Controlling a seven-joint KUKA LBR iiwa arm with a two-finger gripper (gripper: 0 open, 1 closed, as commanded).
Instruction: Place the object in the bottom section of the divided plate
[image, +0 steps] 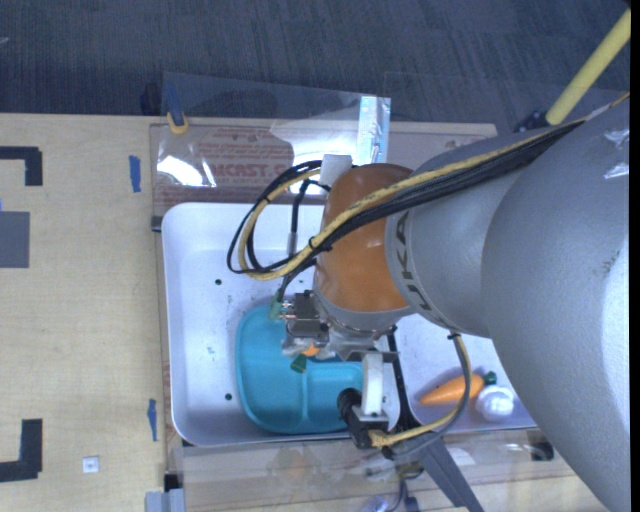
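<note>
While the big grey arm with its orange band (365, 250) leans over the shallow white bin (195, 260), its gripper (312, 345) hangs just above the turquoise plastic divided plate (268, 385). A small orange toy carrot (450, 390) lies right of the plate, beside a white round object (495, 403).

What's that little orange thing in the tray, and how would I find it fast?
Start at the white bin under the big grey arm and look to its lower right part. There, right of the blue divided plate, lies a toy carrot: orange, tapered, with a green tip, next to a small white object.
</note>
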